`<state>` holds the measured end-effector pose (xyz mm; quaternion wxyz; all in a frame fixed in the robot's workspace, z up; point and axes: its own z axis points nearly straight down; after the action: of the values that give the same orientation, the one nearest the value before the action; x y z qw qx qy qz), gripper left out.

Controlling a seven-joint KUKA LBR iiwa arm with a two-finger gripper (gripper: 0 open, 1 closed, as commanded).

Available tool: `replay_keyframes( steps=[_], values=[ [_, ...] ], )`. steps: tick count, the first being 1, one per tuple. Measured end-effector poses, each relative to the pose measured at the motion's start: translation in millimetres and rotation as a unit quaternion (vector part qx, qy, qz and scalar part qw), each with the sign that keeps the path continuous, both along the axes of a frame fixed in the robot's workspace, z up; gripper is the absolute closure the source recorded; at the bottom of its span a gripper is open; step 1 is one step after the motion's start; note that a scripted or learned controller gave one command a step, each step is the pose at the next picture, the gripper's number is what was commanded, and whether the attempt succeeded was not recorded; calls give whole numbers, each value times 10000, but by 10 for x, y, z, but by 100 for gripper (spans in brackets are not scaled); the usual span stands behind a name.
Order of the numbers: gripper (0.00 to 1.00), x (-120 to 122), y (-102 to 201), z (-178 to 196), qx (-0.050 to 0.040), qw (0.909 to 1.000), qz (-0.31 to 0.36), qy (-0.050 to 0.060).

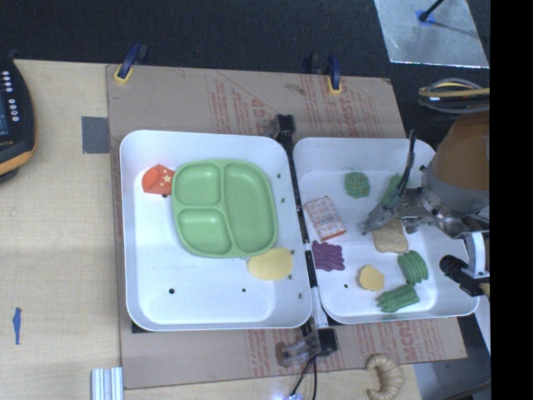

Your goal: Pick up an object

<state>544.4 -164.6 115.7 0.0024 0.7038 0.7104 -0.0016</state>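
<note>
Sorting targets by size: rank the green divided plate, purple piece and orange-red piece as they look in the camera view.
1. green divided plate, clearly largest
2. purple piece
3. orange-red piece, close to the purple one, so unsure

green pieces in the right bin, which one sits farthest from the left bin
The ridged green piece near the right bin's right side. The round bumpy one lies far closer to the left bin, and the long one reaches less far right.

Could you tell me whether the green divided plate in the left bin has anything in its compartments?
Empty. All three compartments of the green plate show bare green; the yellow piece lies in the bin at its rim.
</note>
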Motion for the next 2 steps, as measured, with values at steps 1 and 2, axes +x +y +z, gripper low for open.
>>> replay_keyframes(
  steps=[1, 2],
  values=[
    [0, -557, -510, -253, 27, 10000, -60, 50],
    [100, -519, -485, -132, 28, 10000, -17, 26]
  ],
)
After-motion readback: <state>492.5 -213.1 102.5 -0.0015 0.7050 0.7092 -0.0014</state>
